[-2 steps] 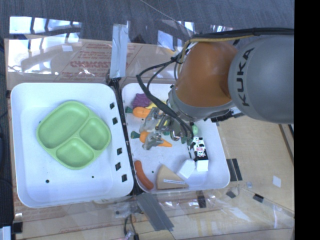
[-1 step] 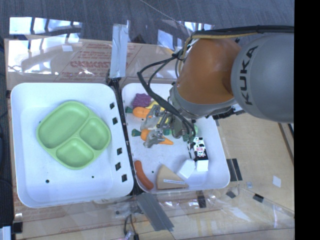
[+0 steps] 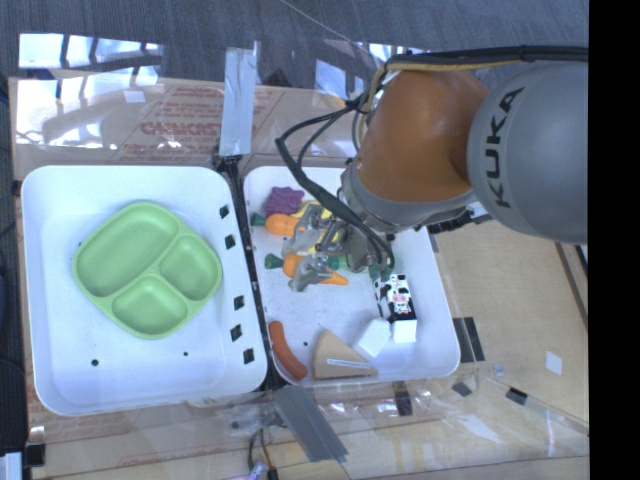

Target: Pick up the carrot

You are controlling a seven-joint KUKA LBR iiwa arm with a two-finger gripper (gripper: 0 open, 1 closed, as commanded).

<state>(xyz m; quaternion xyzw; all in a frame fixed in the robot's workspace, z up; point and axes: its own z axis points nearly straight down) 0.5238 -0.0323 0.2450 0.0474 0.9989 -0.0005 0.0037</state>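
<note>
Right bin (image 3: 440,308) holds carrot (image 3: 335,278), sausage (image 3: 287,351), grapes (image 3: 284,200) — jaws (image 3: 318,258) over carrot (grip unclear); left bin (image 3: 40,268) holds green plate (image 3: 147,268).

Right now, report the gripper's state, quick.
Gripper: down in the right bin, over the orange carrot; open or shut cannot be told, and no hold on the carrot is clear.

Orange carrot (image 3: 335,278), lying in right bin (image 3: 440,338)

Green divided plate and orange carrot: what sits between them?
Camera view: bare white left bin floor, then the two bins' adjoining walls between green divided plate and orange carrot.
</note>
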